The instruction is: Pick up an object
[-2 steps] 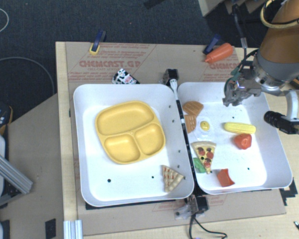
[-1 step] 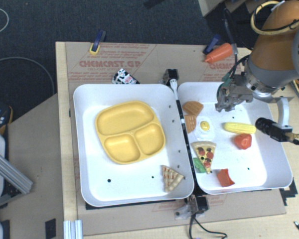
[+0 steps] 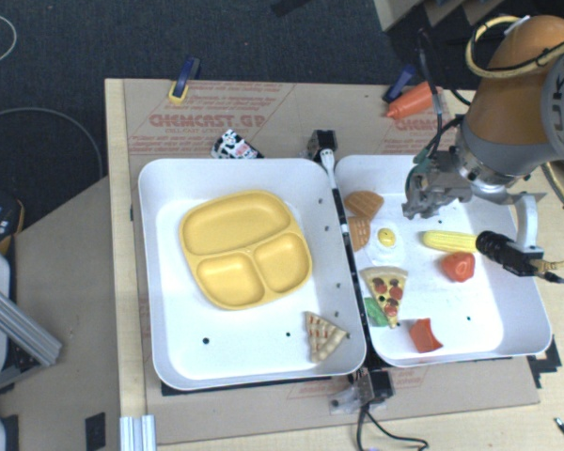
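Left shallow white bin [image 3: 160, 280]: yellow three-compartment plastic tray [image 3: 245, 248] at centre; tan waffle-textured wedge [image 3: 323, 335] at 5 o'clock. Right shallow white bin [image 3: 508, 322]: yellow corn cob [image 3: 448, 241], red tomato-like piece [image 3: 459, 267], pizza slice [image 3: 386, 294], fried egg [image 3: 386, 238], brown bread pieces [image 3: 361, 216], red block [image 3: 425, 334]. Grey two-finger gripper [image 3: 423, 202] at 11 o'clock, above bin floor.

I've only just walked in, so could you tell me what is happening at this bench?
A grey and orange robot arm reaches in over the right bin, its gripper hovering above toy food: a corn cob, fried egg, tomato and pizza slice. Nothing appears lifted yet. The left bin holds a yellow divided plate and another pizza slice.
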You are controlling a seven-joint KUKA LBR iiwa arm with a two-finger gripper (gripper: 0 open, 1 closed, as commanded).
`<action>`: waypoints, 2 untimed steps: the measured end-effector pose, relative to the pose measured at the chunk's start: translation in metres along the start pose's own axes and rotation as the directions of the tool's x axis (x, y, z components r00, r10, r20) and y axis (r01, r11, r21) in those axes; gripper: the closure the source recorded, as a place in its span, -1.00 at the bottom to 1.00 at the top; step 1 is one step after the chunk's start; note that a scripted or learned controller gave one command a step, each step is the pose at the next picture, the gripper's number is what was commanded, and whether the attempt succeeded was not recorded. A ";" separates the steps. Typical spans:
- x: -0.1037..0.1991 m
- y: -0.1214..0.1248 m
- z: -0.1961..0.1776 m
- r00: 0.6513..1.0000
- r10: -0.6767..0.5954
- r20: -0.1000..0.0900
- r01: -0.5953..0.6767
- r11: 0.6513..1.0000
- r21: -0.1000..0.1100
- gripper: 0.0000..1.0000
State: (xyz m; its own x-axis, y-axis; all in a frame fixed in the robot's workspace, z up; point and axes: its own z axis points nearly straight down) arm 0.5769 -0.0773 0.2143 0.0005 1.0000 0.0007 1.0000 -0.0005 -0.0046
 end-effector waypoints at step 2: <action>-0.001 0.002 -0.021 1.000 -0.001 0.001 0.001 1.000 -0.008 1.00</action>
